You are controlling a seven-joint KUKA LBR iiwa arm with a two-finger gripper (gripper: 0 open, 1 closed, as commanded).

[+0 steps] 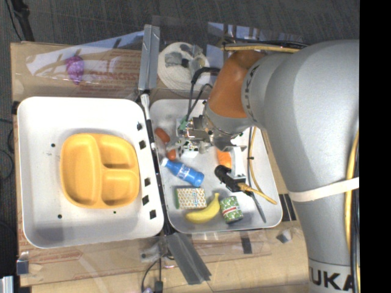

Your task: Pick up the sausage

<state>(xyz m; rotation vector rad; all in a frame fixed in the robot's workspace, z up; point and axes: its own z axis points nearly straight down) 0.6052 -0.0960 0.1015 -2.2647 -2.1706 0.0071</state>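
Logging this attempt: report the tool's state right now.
Tool: over the right bin near the sausage; open or closed cannot be told.

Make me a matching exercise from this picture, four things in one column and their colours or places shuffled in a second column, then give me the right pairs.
Things:
1. bottle
2. banana
3. divided tray
4. can

Descriptions:
A. green, right of the banana
B. yellow, alone in the left bin
C. blue, lying on its side in the right bin
D. yellow, curved, near the right bin's front edge

Pairs: 1-C, 2-D, 3-B, 4-A
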